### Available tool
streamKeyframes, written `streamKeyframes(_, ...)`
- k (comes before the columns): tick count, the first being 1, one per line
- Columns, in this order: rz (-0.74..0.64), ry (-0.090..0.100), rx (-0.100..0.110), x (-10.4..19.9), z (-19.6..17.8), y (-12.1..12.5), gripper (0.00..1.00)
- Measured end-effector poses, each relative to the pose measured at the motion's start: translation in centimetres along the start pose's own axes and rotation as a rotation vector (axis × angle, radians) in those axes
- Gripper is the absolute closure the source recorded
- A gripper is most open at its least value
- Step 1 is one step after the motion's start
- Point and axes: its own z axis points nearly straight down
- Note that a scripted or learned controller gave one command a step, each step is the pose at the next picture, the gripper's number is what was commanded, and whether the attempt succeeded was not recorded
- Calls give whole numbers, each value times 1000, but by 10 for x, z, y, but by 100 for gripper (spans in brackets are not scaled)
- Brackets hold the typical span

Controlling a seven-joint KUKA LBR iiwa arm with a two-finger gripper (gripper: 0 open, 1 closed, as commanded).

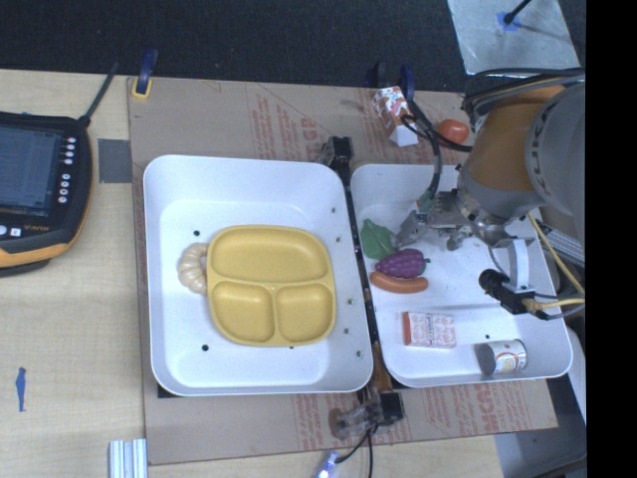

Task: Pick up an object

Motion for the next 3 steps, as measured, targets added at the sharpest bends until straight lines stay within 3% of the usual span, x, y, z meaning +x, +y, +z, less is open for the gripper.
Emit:
streamKeyframes(1, 1, 0, -1, 3, 10, -37, 0)
streamKeyframes(2, -3, -1, 1, 2, 0, -38, 100)
streamKeyframes(3, -2, -1, 1, 2, 0, -37, 0)
